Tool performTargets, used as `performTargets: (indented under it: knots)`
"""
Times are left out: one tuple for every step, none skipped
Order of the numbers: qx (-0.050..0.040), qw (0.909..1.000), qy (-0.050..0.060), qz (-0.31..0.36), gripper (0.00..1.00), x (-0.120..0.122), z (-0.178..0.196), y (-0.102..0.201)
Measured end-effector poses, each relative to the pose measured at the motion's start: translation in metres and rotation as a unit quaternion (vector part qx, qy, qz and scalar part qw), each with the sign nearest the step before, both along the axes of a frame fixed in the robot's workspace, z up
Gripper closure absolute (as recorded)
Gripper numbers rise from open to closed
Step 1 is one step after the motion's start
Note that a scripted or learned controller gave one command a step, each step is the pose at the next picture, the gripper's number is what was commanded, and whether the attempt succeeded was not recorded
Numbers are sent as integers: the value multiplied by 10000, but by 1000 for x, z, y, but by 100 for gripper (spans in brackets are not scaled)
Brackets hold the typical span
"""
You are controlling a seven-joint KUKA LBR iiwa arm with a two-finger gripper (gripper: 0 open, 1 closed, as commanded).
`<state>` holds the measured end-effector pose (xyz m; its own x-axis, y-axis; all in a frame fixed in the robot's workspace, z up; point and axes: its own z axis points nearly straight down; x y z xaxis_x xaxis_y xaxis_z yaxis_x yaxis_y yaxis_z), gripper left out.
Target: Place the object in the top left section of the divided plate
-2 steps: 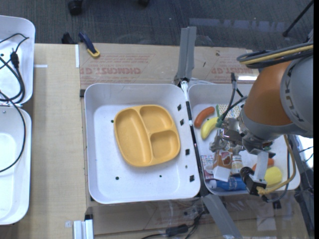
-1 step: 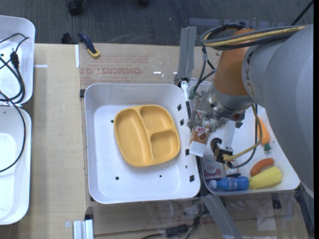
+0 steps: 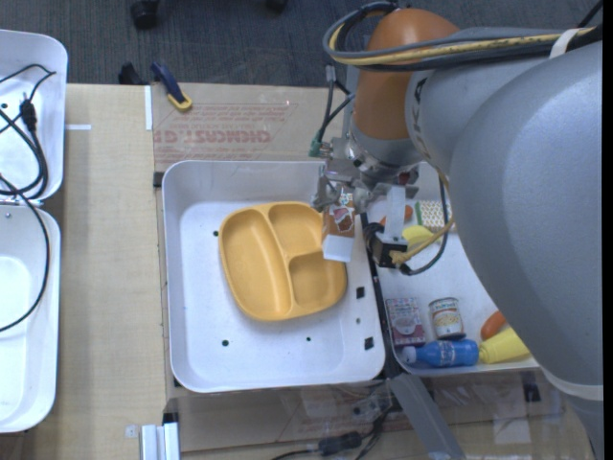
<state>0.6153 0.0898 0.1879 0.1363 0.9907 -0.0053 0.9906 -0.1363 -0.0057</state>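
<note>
— How many bins do you count from here?

— Two white ones. The left bin has one yellow divided plate with three sections. The right bin is mostly under the arm, so I only see part of it.

— And the loose things?

— In the right bin: one small can, one blue bottle, one pinkish packet, something yellow, plus an orange piece cut off by the arm.

— Where's the object?

— A small brown packet with a white tag sits right at the gripper, over the plate's right rim.

— Clamped on it?

— I can't tell; cables and wrist crowd that spot.
</note>
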Motion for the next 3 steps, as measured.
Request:
performTargets:
  knots:
    - [1,10000,0,-2,0,0,0,0]
    - [-2,9984,-6,-567,0,10,92,-42]
    - [5,9992,-2,404,0,44,101,-92]
